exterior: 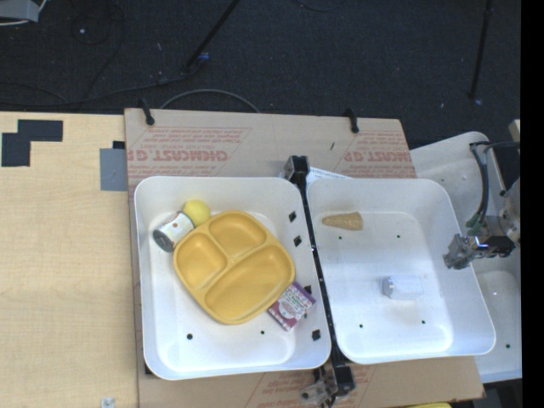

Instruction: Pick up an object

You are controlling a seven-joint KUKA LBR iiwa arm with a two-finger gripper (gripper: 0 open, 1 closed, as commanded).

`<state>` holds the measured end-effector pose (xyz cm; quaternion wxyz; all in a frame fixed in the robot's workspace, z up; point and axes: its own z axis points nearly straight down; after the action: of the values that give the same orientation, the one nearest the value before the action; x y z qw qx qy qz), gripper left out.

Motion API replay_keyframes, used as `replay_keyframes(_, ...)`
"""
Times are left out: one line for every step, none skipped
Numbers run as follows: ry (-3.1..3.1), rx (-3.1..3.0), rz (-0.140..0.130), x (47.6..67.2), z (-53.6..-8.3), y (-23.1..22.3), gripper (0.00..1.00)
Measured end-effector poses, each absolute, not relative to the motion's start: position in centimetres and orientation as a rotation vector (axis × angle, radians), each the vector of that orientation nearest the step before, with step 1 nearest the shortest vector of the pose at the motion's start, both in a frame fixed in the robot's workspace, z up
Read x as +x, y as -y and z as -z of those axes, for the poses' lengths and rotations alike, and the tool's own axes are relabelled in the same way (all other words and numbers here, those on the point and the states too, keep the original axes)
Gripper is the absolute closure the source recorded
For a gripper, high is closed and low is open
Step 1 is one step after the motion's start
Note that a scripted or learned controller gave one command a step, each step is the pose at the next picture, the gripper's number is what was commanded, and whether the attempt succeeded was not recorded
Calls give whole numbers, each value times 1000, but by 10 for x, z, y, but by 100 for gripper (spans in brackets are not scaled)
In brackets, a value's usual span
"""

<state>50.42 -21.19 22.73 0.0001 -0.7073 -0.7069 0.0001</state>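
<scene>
From my seat I see two white bins side by side on the surface (pixel 59 270), a sheet of printed cardboard (pixel 255 147) under them.

The left bin (pixel 157 347) holds a yellow divided plate (pixel 234 266) with three compartments, lying flat and turned at an angle. Just beyond its upper left edge sits a small yellow ball (pixel 197 211), and beside that, touching or nearly touching it, lies a short can (pixel 172 231) on its side with its dark end toward the bin's left wall. At the plate's lower right edge a small pink-and-white packet (pixel 291 305) lies flat, partly tucked against the plate's rim.

The right bin (pixel 459 338) holds two things, well apart. A tan, wedge-shaped piece (pixel 343 221) lies near the far wall, toward the left. A small pale block with a grey end (pixel 401 286) lies near the middle of the bin floor; it is hard to make out against the white.

The gripper (pixel 463 253) sits at the right bin's right rim, about halfway along it, with the arm's cabling rising behind it at the view's right edge. It is small and dark here, and I cannot tell how it is set. Nothing appears held by it; every object lies in its bin.
</scene>
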Motion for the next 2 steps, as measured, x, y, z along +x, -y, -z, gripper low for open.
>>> replay_keyframes(2226,-2214,1,513,-237,162,100)
replay_keyframes(2226,-2213,1,526,-245,109,100)
